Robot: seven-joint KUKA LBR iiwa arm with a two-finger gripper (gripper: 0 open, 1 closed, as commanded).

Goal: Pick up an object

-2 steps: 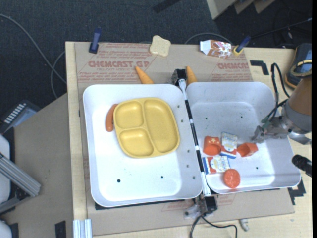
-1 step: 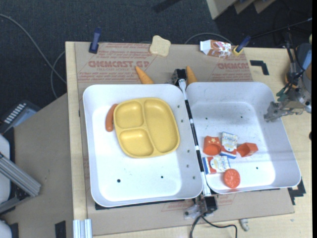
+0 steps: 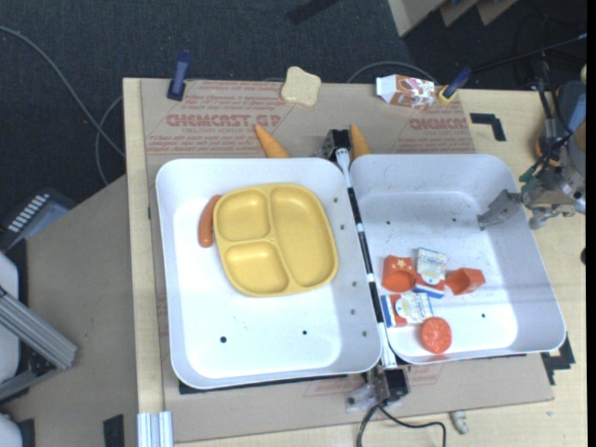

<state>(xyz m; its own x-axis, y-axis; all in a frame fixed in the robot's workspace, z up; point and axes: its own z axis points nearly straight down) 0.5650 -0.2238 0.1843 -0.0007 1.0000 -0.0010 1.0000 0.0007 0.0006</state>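
Several toy foods lie in the right bin (image 3: pixel 466 180), near its front left. Among them are a red tomato (image 3: pixel 435 334), a red block (image 3: pixel 399 273), an orange-red piece (image 3: pixel 464 279), a small white carton (image 3: pixel 430 265) and a flat white, blue and red packet (image 3: pixel 410 306). My gripper (image 3: pixel 500 209) hangs at the right side of this bin, above and to the right of the cluster, and touches none of it. In the left bin (image 3: pixel 186 277), a yellow divided plate (image 3: pixel 276 238) lies beside a red sausage (image 3: pixel 206 222).
Beyond the bins, the cardboard carries a bread slice (image 3: pixel 300 85), a small milk carton (image 3: pixel 407 89), two carrots (image 3: pixel 270 142) (image 3: pixel 358 141) and a blue clip (image 3: pixel 178 75). The arm's wrist (image 3: pixel 559 189) stands over the right bin's right wall.
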